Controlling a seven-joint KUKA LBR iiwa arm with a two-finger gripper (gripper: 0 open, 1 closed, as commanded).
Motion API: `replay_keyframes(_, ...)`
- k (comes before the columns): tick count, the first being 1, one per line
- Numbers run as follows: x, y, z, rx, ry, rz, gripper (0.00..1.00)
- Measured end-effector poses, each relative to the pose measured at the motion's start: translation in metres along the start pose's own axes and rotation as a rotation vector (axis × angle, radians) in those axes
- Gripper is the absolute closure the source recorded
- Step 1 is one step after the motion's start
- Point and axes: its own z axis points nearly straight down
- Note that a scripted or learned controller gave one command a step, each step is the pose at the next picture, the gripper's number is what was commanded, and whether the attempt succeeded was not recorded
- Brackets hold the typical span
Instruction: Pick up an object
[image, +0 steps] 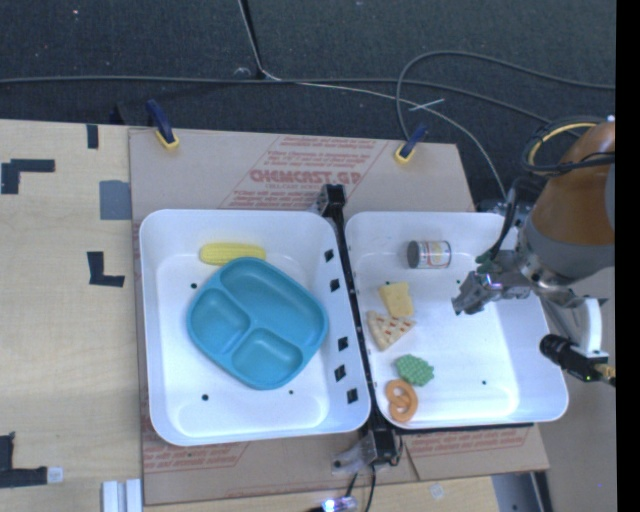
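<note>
In the right bin lie a small tin can on its side, a yellow cheese wedge, a tan waffle slice, a green leafy piece and an orange pretzel. My gripper hangs over the bin's right half, right of the cheese and below-right of the can, with no object seen between its fingers. The left bin holds a blue divided plate and a yellow corn cob.
A black clamp strip runs between the two bins. Both bins rest on a cardboard sheet held by blue-and-yellow clips. Cables trail across the dark floor behind.
</note>
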Motion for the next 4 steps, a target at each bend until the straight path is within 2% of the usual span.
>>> replay_keyframes(1,0.004,0.007,-0.061,0.0,0.0,-0.001,1.0)
replay_keyframes(4,0.148,0.067,-0.052,0.006,0.002,-0.005,1.0)
